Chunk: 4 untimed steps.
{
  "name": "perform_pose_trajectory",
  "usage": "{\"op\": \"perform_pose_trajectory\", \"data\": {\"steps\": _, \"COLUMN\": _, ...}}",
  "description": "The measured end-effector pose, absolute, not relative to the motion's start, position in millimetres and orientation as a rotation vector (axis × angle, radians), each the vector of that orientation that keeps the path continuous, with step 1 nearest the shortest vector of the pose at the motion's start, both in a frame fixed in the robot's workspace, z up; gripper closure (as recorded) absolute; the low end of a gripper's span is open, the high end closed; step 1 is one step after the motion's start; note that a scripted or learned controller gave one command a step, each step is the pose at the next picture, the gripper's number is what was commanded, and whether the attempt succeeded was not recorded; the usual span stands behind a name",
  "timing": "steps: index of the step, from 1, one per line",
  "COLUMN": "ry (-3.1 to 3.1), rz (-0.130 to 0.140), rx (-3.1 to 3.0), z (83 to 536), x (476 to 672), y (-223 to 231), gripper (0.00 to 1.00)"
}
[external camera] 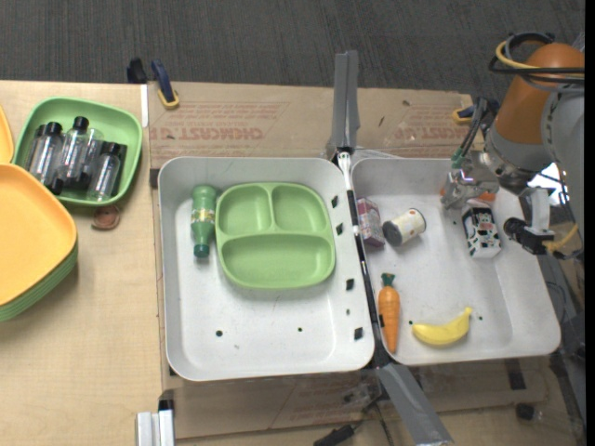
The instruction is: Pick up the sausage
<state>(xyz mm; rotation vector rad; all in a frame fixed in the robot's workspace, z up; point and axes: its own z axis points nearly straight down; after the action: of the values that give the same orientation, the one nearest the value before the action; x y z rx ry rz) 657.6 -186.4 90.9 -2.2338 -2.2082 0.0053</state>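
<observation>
In the camera view, the arm reached in from the right, its end effector low over the back right part of the right bin. Whether it was apart or together could not be told, and nothing showed clamped in it. A black-and-white carton lay just in front of it.

A small pinkish-purple item, seemingly the sausage, lay against that bin's left wall, well apart from the end effector. A can lay on its side just right of it. Nearer the front were a carrot by the left wall and a banana.

The left bin held a green divided plate with a green bottle beside it on the left.

On the counter farther left stood a green tray of vials and stacked orange plates.
</observation>
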Motion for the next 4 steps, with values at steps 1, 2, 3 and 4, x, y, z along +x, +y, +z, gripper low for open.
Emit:
{"op": "perform_pose_trajectory", "data": {"steps": 1, "ry": -2.242, "rz": -0.018, "rx": -2.186, "z": 93, "x": 638.1, "y": -209, "gripper": 1.00}}
{"op": "perform_pose_trajectory", "data": {"steps": 2, "ry": -2.397, "rz": -0.019, "rx": -2.024, "z": 94, "x": 601.8, "y": -212, "gripper": 1.00}}
{"op": "perform_pose_trajectory", "data": {"steps": 3, "ry": -2.412, "rz": -0.001, "rx": -2.017, "z": 127, "x": 654.4, "y": -183, "gripper": 1.00}}
{"op": "perform_pose_trajectory", "data": {"steps": 4, "ry": -2.598, "rz": -0.016, "rx": -1.778, "z": 113, "x": 598.7, "y": -216, "gripper": 1.00}}
